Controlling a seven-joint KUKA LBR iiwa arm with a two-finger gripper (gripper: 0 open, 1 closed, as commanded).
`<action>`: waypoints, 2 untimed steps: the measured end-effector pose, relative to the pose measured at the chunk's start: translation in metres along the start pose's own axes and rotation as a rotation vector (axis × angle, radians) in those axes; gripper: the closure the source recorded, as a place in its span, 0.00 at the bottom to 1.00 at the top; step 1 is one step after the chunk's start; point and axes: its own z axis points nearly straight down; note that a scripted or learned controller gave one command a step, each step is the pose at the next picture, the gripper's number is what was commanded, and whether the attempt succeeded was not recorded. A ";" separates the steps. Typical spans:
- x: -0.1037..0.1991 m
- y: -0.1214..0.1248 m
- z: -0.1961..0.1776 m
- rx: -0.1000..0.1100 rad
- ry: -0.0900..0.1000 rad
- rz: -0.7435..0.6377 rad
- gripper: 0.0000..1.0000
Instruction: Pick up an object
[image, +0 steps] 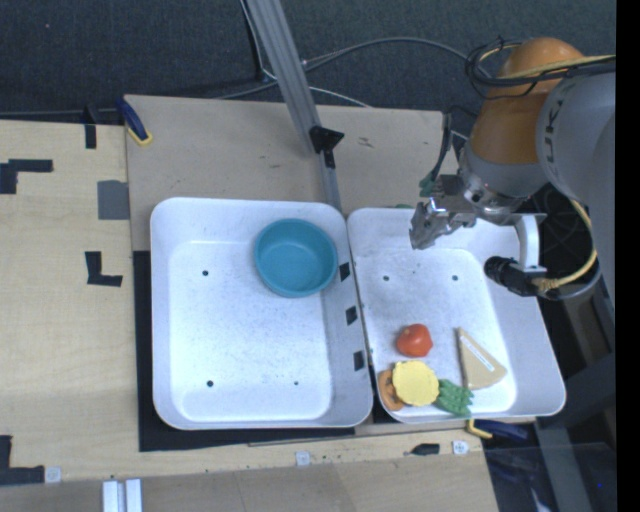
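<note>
- The grey arm (575, 120), with its orange band above the wrist, reached in from the right side of the camera view and ended over the far part of the right bin (520, 290).
- The pincer (424, 236) pointed down above that bin's bare far-left area, close to its rim; nothing lay between its fingers, and whether they stood apart or together could not be told at this angle.
- The loose things sat well apart from the pincer, gathered at the near end of the right bin.
- A red tomato-like piece (414, 340) lay nearest the bin's middle.
- Just below it was a yellow round piece (414, 382), overlapping an orange piece (386, 390) at its left edge.
- A green leafy piece (455, 398) touched the yellow one on its right, close to the near rim.
- A tan wedge (480, 362) lay to the right of the tomato-like piece, its point aimed toward the far side.
- The left bin (200, 330) held a blue bowl (295, 257), upright, in its far-right corner.
- Both bins sat side by side on the counter (60, 300), which carried black tape marks at the left.
- A grey pole (295, 85) slanted down from the top toward the gap between the bins.
</note>
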 end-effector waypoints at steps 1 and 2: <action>0.054 -0.017 0.008 0.002 0.000 -0.001 1.00; 0.108 -0.034 0.013 0.002 0.000 -0.001 1.00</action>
